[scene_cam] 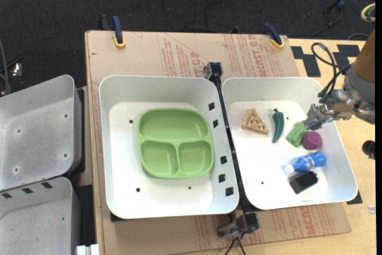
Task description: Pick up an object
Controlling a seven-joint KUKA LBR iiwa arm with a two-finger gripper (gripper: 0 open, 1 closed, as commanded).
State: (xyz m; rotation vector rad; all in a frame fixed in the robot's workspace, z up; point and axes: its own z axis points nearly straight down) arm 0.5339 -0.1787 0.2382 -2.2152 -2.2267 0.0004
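My jaws (313,119) hang low over the right bin (262,200), just above the light green block (296,135), probably my target. I cannot tell how far they are open, or whether they hold anything. Touching the block sits a round purple ball (311,140); beside it a smooth dark green pepper (277,124). Below the ball lie a blue bottle (308,163) and a flat black piece (304,181).

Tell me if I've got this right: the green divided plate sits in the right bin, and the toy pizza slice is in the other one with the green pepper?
Not quite. The camera view shows the green divided plate in the left bin; the pizza slice and green pepper lie in the right bin.
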